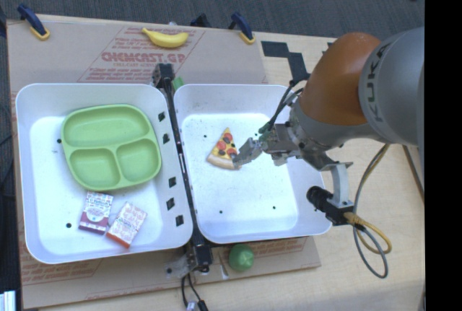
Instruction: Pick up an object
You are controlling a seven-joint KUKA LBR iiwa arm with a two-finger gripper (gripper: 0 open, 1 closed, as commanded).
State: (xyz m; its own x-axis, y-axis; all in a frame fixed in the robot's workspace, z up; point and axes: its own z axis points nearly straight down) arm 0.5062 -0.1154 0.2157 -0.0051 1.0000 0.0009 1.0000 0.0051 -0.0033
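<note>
The arm (pixel 393 82) has a smooth grey housing with rounded contours. Dark lettering is printed on the grey shell near its upper edge; only part of it is legible. A glossy orange band (pixel 339 79), dome-shaped, sits between the grey housing and the wrist. Below the band, the wrist section is grey metal with darker fittings. Thin black cables (pixel 285 104) run along the wrist. The tool (pixel 249 151) is a narrow, dark grey assembly. A black connector block (pixel 325 203) joins a yellow-tan cable (pixel 372 234) that forms a loop.
</note>
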